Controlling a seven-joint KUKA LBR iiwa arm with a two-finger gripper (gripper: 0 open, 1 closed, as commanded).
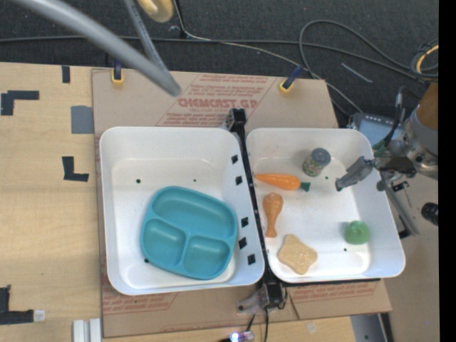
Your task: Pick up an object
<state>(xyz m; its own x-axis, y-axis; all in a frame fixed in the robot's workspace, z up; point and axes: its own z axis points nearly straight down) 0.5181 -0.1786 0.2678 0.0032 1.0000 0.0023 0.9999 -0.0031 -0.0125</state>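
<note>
1. A brown cardboard sheet (214, 95) with red lettering lies on the wooden bench (43, 219), under two white bins (171, 135).
2. Yellow clamps (117, 75) sit on the sheet's far edge, near its corners.
3. Black tape marks (71, 168) dot the bench's left side.
4. Black cables (335, 30) loop beyond the bench's far edge.

Even, bright light from overhead; soft shadows inside the white bins (114, 191); a blurred grey pole (85, 23) crosses the top-left corner, out of focus.
</note>
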